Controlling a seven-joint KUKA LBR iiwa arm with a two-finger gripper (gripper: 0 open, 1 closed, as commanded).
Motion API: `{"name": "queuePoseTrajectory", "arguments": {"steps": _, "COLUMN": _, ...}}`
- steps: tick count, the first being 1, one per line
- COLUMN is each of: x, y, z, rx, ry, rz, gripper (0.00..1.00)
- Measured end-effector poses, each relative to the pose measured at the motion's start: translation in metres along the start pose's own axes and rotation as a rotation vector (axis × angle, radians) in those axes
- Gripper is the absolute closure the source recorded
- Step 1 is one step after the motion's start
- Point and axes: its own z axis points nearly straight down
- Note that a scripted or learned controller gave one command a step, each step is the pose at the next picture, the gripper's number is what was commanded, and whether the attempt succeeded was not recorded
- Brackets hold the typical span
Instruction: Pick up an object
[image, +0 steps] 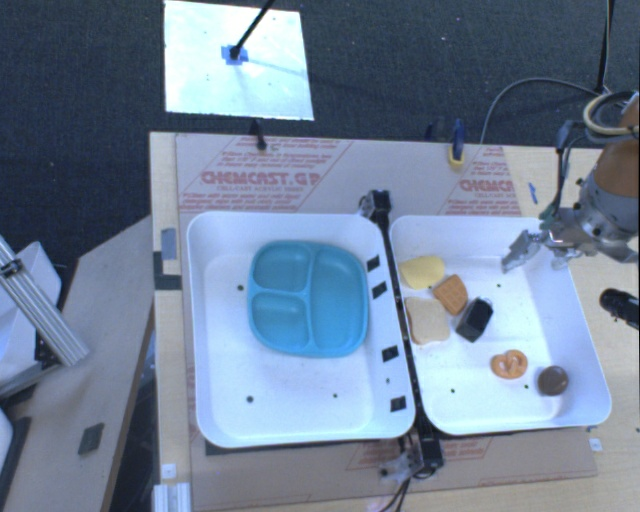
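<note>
The right bin (575, 310) holds several small objects: a yellow lemon-like piece (423, 270), an orange waffle-like cracker (451, 293), a tan bread slice (428, 322), a black block (474, 318), an orange pretzel (509, 364) and a brown ball (552, 380). My gripper (524, 250) hangs above the bin's far right part, its grey fingers pointing left with nothing between them. It is well apart from every object, up and to the right of the black block.
The left bin (215, 330) carries a blue divided plate (306, 298). A black clip strip (390, 300) runs between the two bins. A white sheet (236, 60) lies on the dark floor behind the bench. Cables (520, 95) arc at the far right.
</note>
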Motion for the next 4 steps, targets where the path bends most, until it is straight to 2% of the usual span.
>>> {"name": "queuePoseTrajectory", "arguments": {"steps": 1, "x": 0.000, "y": 0.001, "z": -0.002, "rx": -0.004, "ry": -0.001, "rz": -0.001, "gripper": 0.00}}
{"name": "queuePoseTrajectory", "arguments": {"steps": 2, "x": 0.000, "y": 0.009, "z": 0.043, "rx": -0.001, "ry": 0.000, "rz": -0.003, "gripper": 0.00}}
{"name": "queuePoseTrajectory", "arguments": {"steps": 3, "x": 0.002, "y": 0.002, "z": 0.087, "rx": -0.001, "ry": 0.000, "rz": 0.001, "gripper": 0.00}}
{"name": "queuePoseTrajectory", "arguments": {"steps": 4, "x": 0.002, "y": 0.003, "z": 0.108, "rx": -0.002, "ry": -0.001, "rz": 0.001, "gripper": 0.00}}
